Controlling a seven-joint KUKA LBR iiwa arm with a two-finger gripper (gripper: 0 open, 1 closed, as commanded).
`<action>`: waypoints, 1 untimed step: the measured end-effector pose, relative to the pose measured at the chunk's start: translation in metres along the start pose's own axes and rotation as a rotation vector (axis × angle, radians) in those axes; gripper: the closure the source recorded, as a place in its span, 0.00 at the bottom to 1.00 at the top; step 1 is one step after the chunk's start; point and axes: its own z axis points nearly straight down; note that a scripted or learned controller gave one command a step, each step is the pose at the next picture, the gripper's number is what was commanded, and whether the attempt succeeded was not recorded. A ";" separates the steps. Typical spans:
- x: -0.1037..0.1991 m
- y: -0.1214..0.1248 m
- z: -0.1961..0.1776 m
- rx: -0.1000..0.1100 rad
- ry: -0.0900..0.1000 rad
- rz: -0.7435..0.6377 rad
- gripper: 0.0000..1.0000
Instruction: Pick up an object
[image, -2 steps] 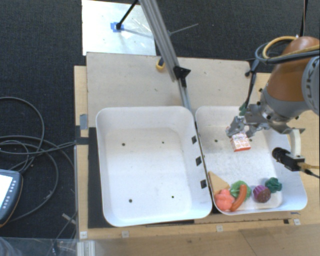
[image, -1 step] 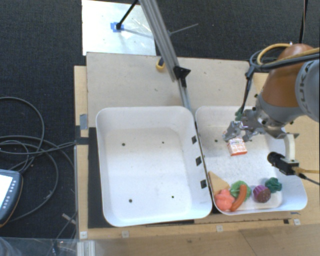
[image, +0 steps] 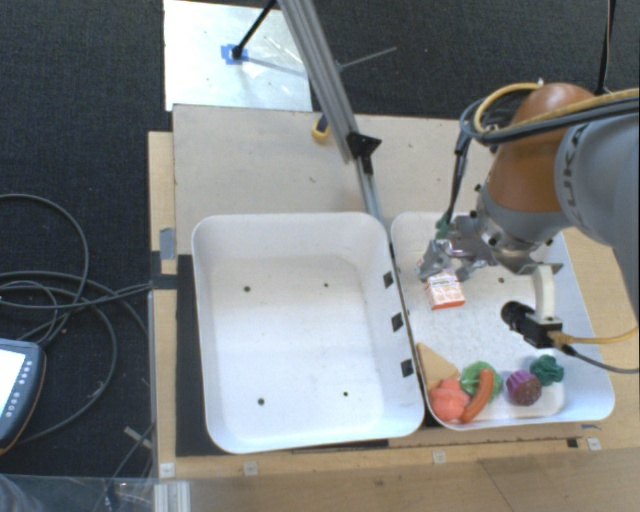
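In the right bin (image: 590, 300), a small red and white carton (image: 446, 292) lies near the left wall. My gripper (image: 440, 262) hangs just above its far end, pointing down and left, so close that I cannot tell whether they touch. Along the bin's near edge lie a yellow wedge (image: 432, 358), a red tomato (image: 449, 400), an orange carrot (image: 478, 394), a green leafy piece (image: 477, 373), a purple piece (image: 523, 388) and a dark green piece (image: 546, 369).
The left bin (image: 290, 330) stands beside the right one, their walls meeting at a strip with black clips (image: 397, 322). A grey tripod leg (image: 335, 90) slants down to the bins' far junction. The arm's black fitting and yellow cable (image: 535, 325) hang over the right bin.
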 end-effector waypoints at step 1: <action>0.052 0.001 -0.018 -0.003 0.001 -0.001 1.00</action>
